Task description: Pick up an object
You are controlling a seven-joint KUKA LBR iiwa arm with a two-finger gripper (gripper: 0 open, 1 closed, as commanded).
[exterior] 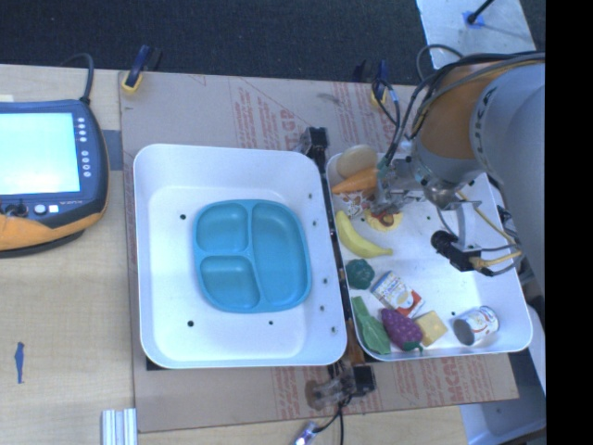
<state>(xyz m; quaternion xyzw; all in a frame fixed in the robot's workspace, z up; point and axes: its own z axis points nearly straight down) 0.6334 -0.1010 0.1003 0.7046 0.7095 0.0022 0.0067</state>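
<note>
Looming closest to the lens is my own grey arm (514, 119) with its orange band, reaching in over the right bin (505, 336). My gripper (389, 193) hangs low at that bin's far left corner, just above a small yellow-and-red toy (382, 217); whether it grips anything I cannot tell. Beside it lie a carrot (355, 182) and a pale round thing (355, 161); just below it a banana (359, 237). Farther toward the near rim sit a green ball (359, 273), a small packet (397, 291), grapes (401, 327) and a can (476, 324). Well off to the left, a blue divided plate (252, 254) rests in the other bin (157, 248). I judge the pick unfinished: nothing is visibly lifted, so grasping and raising remain.
</note>
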